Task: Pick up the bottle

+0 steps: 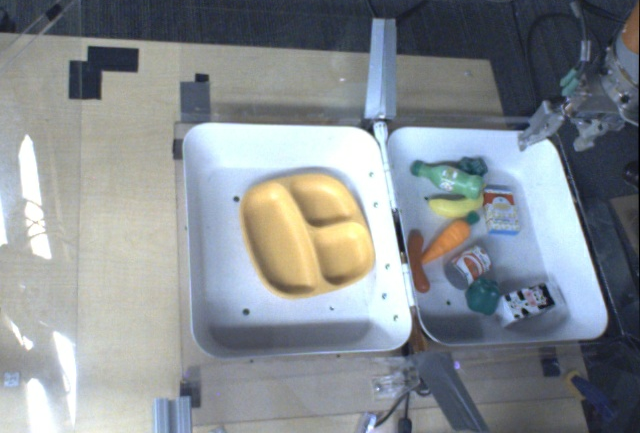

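Bottle (449,176) is lying at twelve o'clock in the right bin (585,266); gripper (548,124) is hovering at its two o'clock corner, fingers' state unclear.

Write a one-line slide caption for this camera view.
Gripper hovers at the right bin's top right corner, apart from the green bottle lying among toy food; yellow tray in the left bin.
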`<state>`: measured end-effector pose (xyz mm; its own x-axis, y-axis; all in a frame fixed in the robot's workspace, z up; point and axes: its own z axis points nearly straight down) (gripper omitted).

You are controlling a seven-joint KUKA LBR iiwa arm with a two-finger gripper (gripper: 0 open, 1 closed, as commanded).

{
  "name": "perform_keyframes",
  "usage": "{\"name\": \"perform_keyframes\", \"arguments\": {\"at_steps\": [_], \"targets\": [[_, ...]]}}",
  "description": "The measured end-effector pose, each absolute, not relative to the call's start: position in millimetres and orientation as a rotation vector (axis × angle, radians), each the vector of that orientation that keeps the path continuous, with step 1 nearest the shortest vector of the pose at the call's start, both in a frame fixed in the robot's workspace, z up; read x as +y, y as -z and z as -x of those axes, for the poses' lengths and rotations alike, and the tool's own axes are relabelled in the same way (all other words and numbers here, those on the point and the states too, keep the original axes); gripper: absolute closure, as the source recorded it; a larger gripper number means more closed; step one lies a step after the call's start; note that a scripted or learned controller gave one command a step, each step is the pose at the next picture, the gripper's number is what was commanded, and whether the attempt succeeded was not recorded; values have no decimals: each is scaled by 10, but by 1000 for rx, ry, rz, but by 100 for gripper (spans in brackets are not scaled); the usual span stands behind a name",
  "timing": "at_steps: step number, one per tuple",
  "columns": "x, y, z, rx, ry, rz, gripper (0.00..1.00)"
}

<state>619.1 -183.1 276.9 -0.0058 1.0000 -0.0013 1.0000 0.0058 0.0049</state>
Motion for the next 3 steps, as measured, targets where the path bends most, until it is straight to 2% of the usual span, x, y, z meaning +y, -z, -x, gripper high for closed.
{"name": "perform_keyframes", "arguments": {"at_steps": [1,2,3], "targets": [[-1685,-1486,-5844,2312,-3,-2122,0],[-1742,-887,-5330,2360,-9,-2061,0],[-2047,-883,-5813,2375,-9,-2042,0]]}}
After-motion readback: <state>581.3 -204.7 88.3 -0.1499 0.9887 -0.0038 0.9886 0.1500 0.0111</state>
